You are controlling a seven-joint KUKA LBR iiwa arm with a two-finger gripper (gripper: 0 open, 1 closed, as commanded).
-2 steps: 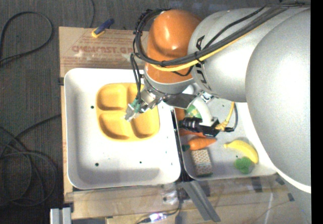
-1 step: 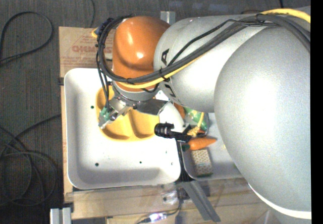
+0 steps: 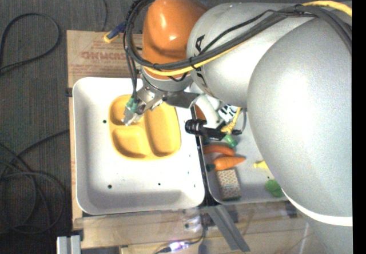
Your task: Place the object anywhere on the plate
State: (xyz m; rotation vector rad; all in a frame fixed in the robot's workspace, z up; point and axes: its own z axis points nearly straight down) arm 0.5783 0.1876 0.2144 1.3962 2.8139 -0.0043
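Note:
A yellow divided plate (image 3: 162, 133) lies in the left white bin (image 3: 94, 190), towards its back right. My gripper (image 3: 130, 116) hangs over the plate's upper left compartment, close to the divider ridge. The wrist and the orange band of the arm cover the plate's far edge. A small greenish patch shows at the gripper's tip, and I cannot make out what it is. In the right bin (image 3: 210, 193) lie an orange carrot (image 3: 230, 162), a second orange piece with a green top (image 3: 217, 149), and a tan sponge-like block (image 3: 227, 183).
A green object (image 3: 273, 188) and a small yellow piece (image 3: 260, 163) lie further right in the right bin, partly under the arm. The arm's large grey body covers most of that bin. A brown board (image 3: 94, 55) lies behind the left bin.

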